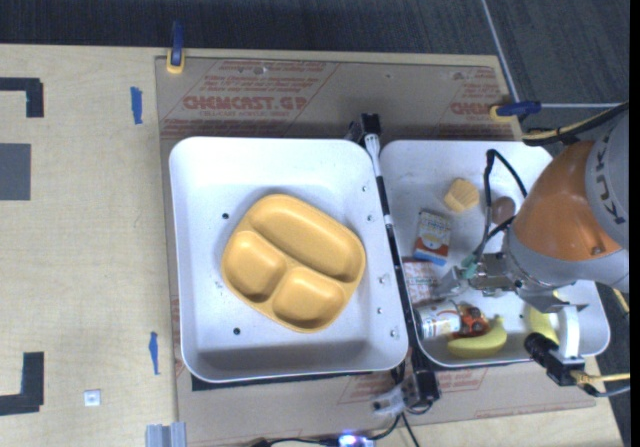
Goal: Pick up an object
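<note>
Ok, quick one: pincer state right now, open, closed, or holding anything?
Pincer: low over the right bin, state cannot be told; nothing visibly held.

Bright even overhead light, soft shadows, slight blur.

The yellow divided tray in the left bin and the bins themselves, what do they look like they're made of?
The yellow tray looks like moulded plastic: smooth, rounded compartments with a soft sheen. The left bin and right bin seem to be glossy white plastic or enamelled metal; the look leaves that open.
</note>
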Motion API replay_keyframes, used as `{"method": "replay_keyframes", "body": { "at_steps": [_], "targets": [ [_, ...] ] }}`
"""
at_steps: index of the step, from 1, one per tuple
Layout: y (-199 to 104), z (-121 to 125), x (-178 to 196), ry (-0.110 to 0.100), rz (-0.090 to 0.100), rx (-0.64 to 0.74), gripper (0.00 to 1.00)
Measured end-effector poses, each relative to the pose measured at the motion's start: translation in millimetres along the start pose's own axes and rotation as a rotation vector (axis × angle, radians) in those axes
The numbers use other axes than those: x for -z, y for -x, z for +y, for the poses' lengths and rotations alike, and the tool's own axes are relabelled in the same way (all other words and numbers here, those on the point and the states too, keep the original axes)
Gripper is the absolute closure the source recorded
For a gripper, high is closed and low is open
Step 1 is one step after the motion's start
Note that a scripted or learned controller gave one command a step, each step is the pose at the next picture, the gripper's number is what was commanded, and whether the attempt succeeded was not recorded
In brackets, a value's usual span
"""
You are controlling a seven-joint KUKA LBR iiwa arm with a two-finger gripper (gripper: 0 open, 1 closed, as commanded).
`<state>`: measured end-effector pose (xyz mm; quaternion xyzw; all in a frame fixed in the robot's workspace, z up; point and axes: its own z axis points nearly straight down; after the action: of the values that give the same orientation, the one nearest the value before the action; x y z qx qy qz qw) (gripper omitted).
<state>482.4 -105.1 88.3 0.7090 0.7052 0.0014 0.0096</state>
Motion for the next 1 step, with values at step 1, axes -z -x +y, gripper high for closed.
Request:
{"method": "replay_keyframes", "body": {
  "at_steps": [1],
  "targets": [
    [-3.9, -0.2, 0.2, 0.001, -0.007, -0.004, 0.00]
  ]
}}
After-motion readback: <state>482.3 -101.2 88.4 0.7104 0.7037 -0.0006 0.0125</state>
